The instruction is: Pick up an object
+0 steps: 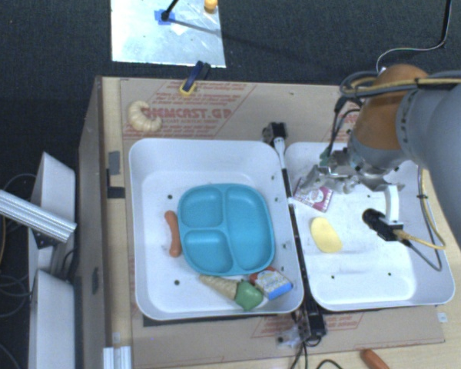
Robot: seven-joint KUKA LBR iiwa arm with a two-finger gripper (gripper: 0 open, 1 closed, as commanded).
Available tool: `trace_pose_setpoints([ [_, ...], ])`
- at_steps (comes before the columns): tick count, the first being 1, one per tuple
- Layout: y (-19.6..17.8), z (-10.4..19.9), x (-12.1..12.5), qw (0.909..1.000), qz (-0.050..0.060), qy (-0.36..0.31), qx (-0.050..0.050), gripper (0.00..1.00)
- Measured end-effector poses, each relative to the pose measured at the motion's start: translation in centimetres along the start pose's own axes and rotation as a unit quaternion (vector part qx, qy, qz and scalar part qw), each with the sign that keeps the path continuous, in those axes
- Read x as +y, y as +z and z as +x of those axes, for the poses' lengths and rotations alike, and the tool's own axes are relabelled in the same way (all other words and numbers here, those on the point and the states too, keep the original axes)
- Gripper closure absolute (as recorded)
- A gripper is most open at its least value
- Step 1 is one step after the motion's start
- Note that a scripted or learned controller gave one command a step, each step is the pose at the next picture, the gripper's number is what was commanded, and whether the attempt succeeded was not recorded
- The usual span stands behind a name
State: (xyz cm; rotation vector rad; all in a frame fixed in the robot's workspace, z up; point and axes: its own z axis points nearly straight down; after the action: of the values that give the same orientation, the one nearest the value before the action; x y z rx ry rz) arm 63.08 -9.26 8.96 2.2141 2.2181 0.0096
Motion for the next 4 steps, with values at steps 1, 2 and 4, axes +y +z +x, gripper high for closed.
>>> trace_pose_setpoints([
  [1, -0.1, -1.8, 2.2, 1.0000, -0.001, 0.000, 0.002, 0.00],
  [2, -0.1, 0.6, 2.0, 1.0000, -0.003, -0.001, -0.001, 0.00],
  [4, -0.1, -0.5, 2.0, 1.0000, -0.001, -0.001, 0.002, 0.00],
])
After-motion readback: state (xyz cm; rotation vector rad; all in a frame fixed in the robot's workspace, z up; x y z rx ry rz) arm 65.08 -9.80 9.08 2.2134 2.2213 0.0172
